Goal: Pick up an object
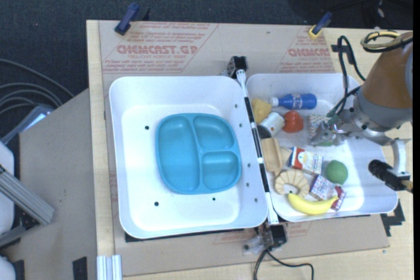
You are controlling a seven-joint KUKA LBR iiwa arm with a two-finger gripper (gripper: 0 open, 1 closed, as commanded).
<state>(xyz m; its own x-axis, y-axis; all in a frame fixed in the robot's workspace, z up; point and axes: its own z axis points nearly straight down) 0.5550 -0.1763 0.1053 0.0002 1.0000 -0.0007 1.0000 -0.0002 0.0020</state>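
The right bin (367,206) holds several small objects. Among them are a blue and white bottle (295,101), a red object (293,121), a green lime (336,171), a yellow banana (311,204) and a tan wooden block (270,154). My gripper (323,133) reaches down into the bin's upper middle, just right of the red object and above a red and white packet (306,159). The grey wrist and orange band hide what lies beneath it.
A blue divided plate (197,153) lies in the left bin (131,101). A ridge (252,134) separates the two bins. A ring-shaped biscuit (289,181) and a small wrapper (323,188) sit near the banana. Clamps stand at the board's far edge.
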